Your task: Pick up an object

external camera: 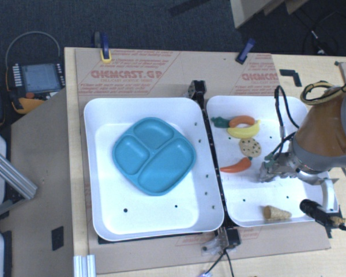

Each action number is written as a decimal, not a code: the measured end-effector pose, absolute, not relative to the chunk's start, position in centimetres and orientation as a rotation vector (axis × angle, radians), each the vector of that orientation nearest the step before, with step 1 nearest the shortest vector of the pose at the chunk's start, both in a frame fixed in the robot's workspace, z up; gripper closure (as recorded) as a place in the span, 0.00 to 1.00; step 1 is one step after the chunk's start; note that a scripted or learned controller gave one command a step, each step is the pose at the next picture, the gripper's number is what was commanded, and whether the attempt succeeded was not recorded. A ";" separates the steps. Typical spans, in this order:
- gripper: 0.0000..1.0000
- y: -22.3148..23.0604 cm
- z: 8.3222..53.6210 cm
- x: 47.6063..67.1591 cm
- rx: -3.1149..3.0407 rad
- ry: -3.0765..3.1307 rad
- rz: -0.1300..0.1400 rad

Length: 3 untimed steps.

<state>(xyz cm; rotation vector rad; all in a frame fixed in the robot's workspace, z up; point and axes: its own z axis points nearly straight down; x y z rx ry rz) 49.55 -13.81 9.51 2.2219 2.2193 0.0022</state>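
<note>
In the right bin [242, 209] lie a yellow banana [243, 132], an orange curved piece with a green end [236, 122], a round spotted cookie [250, 148], a red-orange chili pepper [235, 166] and a tan cone-shaped piece [275, 213]. My gripper [269, 171] hangs low over the bin's middle, just right of the chili pepper and below the cookie. I see nothing between its fingers.
The left bin [104, 212] holds a blue divided plate [154, 154]. A black clamp [197, 89] sits at the top of the seam between the bins. Cables [284, 117] loop along the arm over the right bin's far side.
</note>
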 end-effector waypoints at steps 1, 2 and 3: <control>1.00 -13.5 14.4 50.6 2.215 2.219 0.004; 1.00 -13.7 18.7 50.2 2.217 2.219 0.003; 1.00 -14.6 23.9 49.9 2.220 2.220 0.000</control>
